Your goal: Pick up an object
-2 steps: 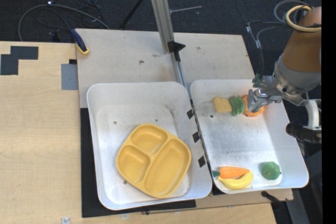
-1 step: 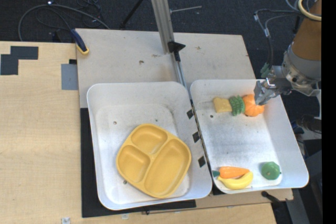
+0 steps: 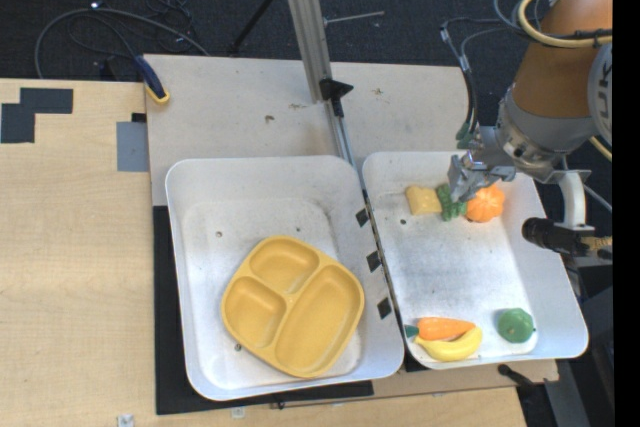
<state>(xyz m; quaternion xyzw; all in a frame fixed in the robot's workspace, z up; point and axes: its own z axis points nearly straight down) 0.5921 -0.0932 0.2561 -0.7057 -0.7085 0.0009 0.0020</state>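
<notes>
The wooden worktop (image 3: 70, 245) fills the 9 o'clock side. Next to it, the left bin (image 3: 200, 215) carries a yellow divided plate (image 3: 292, 305), lying flat toward the bin's 5 o'clock corner. An aluminium post (image 3: 305, 25) stands at 12 o'clock, behind the seam between the bins.

In the right bin (image 3: 450, 265), a pale yellow block (image 3: 422, 200) sits at the bin's 11 o'clock. Just beside it, at its 3 o'clock, the gripper (image 3: 462, 187) is lowered over a small green piece (image 3: 452, 208), with an orange fruit (image 3: 485, 204) touching or nearly touching at the gripper's 4 o'clock. Whether the fingers are spread or closed cannot be told, nor whether anything is caught between them.

Along the bin's 6 o'clock edge lie a carrot (image 3: 444, 327) resting on a banana (image 3: 452, 345), and near them, at 3 o'clock, a green round fruit (image 3: 515, 324). The grey and orange arm (image 3: 565, 65) reaches in from 2 o'clock.
</notes>
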